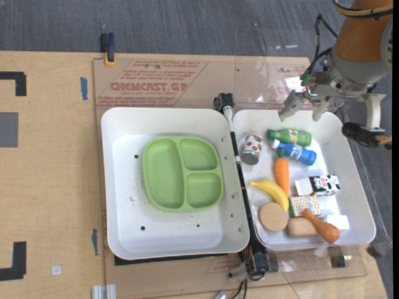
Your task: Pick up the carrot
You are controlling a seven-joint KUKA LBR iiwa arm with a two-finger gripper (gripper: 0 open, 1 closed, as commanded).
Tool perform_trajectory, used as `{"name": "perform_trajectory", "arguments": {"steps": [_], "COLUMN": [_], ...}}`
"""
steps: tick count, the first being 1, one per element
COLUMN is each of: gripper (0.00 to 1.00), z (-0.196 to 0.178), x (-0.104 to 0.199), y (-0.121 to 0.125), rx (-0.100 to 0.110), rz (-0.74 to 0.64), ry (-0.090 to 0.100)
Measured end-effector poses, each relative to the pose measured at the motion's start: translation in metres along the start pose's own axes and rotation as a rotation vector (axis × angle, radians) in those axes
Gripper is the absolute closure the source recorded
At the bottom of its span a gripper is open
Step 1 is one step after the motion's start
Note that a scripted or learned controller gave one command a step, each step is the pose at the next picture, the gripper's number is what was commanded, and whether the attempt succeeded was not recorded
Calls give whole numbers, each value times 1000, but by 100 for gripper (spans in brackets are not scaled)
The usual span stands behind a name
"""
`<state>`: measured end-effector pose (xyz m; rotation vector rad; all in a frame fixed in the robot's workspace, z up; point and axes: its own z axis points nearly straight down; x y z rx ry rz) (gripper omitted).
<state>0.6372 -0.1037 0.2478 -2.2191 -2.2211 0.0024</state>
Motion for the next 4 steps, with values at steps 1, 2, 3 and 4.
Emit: {"name": "perform_trajectory", "arguments": {"steps": [1,2,3,4], "gripper": [0,0,100,100], "z": [98,153,145,32], "x": [-21,-25,-25,35], "y": [-115,-68,-69,-43], "rx": [9,-3,-3,-8], "rz": [-31,177,179,570], "ry": [0,1,0,4]}}
